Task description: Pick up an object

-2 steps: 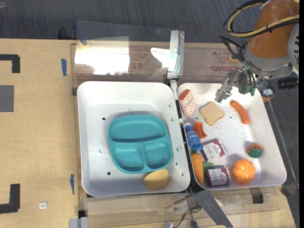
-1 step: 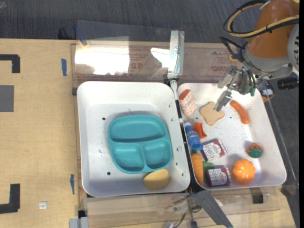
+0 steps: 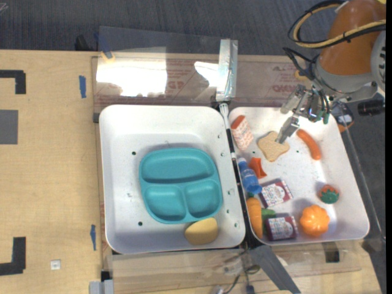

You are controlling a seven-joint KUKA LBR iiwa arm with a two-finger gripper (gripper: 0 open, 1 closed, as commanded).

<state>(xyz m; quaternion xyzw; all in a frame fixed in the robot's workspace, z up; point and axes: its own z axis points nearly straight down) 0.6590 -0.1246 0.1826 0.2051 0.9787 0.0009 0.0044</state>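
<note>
Gripper at upper right of frame, fingers spread apart w/ nothing between them, one tip right over the tan toast slice in the right bin. Orange sausage lies just beside it.

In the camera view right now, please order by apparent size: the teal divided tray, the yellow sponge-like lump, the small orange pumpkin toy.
1. Teal divided tray, by far the largest.
2. Yellow lump and orange pumpkin: they look too alike to rank.
</note>
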